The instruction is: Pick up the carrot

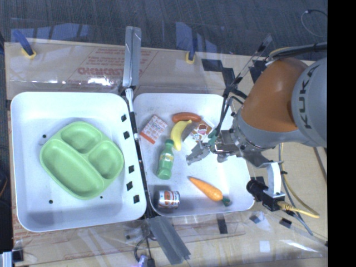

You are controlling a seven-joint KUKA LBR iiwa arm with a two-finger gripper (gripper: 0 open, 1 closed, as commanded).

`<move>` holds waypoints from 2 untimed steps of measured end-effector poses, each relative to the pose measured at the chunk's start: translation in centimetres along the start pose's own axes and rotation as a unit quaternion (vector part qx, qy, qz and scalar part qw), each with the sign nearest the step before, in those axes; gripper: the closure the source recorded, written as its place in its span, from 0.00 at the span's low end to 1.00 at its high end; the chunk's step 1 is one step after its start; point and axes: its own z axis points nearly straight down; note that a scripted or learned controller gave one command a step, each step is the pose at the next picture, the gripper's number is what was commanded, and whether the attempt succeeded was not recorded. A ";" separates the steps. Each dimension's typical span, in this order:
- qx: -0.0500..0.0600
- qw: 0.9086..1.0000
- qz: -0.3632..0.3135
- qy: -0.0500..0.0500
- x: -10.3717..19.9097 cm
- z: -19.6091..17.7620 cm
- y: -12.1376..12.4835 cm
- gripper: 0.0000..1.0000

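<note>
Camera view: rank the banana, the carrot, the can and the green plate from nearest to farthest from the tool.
From the tool:
1. Banana, just up-left of it.
2. Carrot, below it in the same bin.
3. Can, at that bin's lower-left corner.
4. Green plate, in the left bin.

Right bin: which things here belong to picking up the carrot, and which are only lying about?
For the job: carrot, gripper.

Lying about: banana, sausage, green bottle, can, snack packet, green divided plate in the left bin.
</note>
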 end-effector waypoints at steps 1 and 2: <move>0.000 0.991 -0.135 0.001 -4.0 13.1 -0.2 0.00; 0.002 0.990 -0.141 0.002 -3.9 12.2 -0.2 1.00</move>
